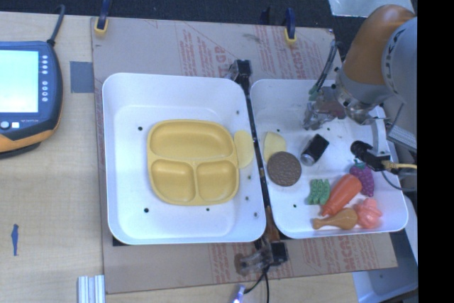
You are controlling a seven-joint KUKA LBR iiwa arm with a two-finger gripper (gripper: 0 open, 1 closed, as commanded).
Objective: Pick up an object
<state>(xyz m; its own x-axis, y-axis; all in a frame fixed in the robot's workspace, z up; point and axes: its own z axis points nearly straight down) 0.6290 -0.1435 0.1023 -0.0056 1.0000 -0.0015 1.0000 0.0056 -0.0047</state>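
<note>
We start with the bench point(50, 223), a pale wood top with a cardboard sheet point(206, 46) clamped over it, apparently to give the bins a flat, protected bed. On the sheet sit two shallow white bins side by side. The left bin point(120, 152) holds a yellow divided plate point(193, 160), lying flat near its middle. The right bin point(284, 99) carries the small things we could pick from.

The arm point(376, 46) reaches in from the right, grey with its orange band, over the far right corner of the right bin. Its gripper point(319, 113) hangs above the bin floor at the far side, just beyond a small black cylinder point(314, 149). We cannot tell whether it is open or closed, and we see nothing held in it.

At the far left of the bench rests a teach pendant point(25, 96), well apart from the work.

Down in size, the toys cluster along the near right of the right bin: an orange carrot point(342, 194), a pink piece point(369, 213) touching a tan drumstick point(335, 221), purple grapes point(364, 177), a green vegetable point(319, 191), a brown round cookie point(284, 169) and a pale yellow slice point(274, 144) against the left wall. We judge the black cylinder the likeliest target, lying nearest the gripper and clear of its neighbours.
</note>
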